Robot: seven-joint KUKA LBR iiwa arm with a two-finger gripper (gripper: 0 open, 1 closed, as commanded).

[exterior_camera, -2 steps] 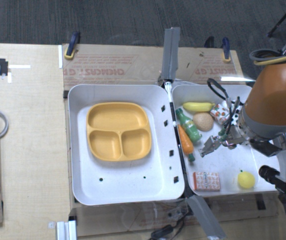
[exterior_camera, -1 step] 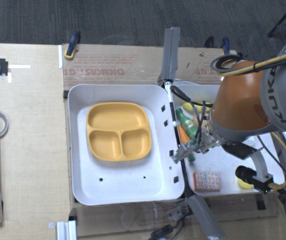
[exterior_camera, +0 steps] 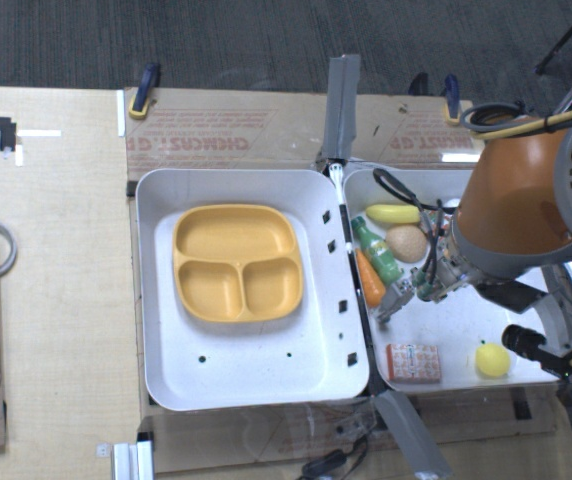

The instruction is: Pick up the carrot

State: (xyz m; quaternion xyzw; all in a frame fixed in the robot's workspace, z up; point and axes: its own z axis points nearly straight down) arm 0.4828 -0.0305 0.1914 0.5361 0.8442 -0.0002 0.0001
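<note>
Camera view: carrot (exterior_camera: 370, 278) lies in right bin (exterior_camera: 446, 328) by its left wall, beside green bottle (exterior_camera: 377, 250), near egg (exterior_camera: 406, 243) and banana (exterior_camera: 393, 213). Gripper (exterior_camera: 398, 296) low just right of carrot; fingers' opening can't be told, nothing seen held. Lemon (exterior_camera: 493, 360), small box (exterior_camera: 413, 363) nearer front. Yellow tray (exterior_camera: 237, 262) in left bin (exterior_camera: 166, 368).

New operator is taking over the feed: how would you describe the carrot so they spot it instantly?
Look in the right-hand shallow white bin, along its left wall. The slim orange tapered carrot lies there, just left of the two-finger gripper. It lies against a green bottle, and it is the only orange item there.
</note>
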